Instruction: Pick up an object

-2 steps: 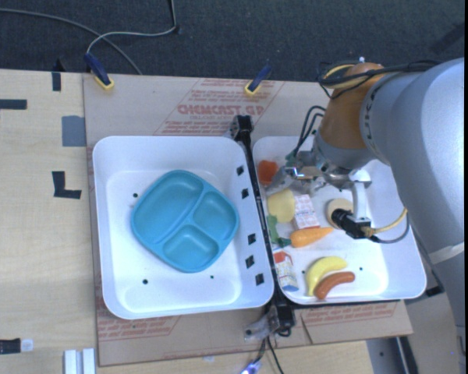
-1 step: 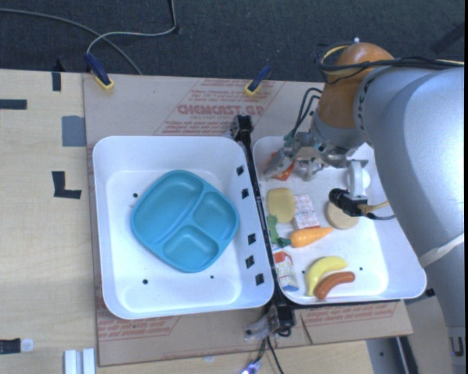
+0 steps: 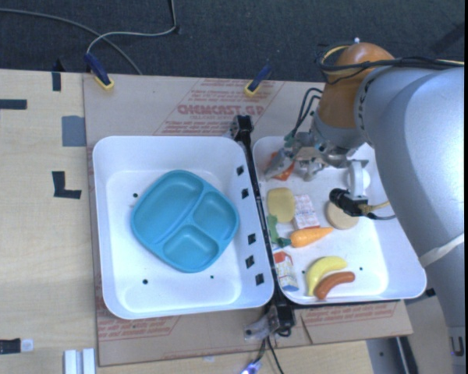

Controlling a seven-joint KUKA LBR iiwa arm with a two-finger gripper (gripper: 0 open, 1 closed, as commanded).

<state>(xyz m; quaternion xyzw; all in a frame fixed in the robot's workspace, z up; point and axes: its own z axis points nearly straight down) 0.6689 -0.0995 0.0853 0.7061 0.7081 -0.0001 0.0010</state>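
Hand (image 3: 296, 160) low in right bin (image 3: 390, 275), grip state unclear; cardboard (image 3: 210, 111) print reads "CHEMCAST".

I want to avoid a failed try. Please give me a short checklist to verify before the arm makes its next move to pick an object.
1. Gripper over the right bin: ok, at its far left corner.
2. Jaws state: cannot tell.
3. Object already held: cannot tell.
4. Targets in reach: ok, carrot, banana and sausage lie in the right bin.
5. Crowding: not ok, banana and sausage touch.
6. Left bin: ok, blue divided plate lies flat.
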